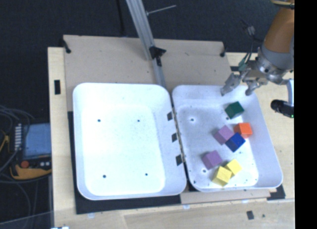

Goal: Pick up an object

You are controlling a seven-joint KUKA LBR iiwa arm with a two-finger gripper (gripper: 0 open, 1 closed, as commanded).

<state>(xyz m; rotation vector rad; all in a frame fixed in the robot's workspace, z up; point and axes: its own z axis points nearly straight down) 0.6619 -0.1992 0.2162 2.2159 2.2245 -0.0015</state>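
Yellow blocks (227, 171) front of right bin (267, 139) | purple, blue, orange, green behind | jaws (238, 88) open

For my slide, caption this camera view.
Open end effector hovers above a green block in the right bin of colored blocks.

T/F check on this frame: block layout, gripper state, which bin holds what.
1. All blocks lie in the right bin. True.
2. The gripper holds the green block. False: its open fingers hang above the block, with nothing between them.
3. There are two yellow blocks. True.
4. The orange block sits in the left bin. False: it is in the right bin, beside the blue block.
5. There are two purple blocks. True.
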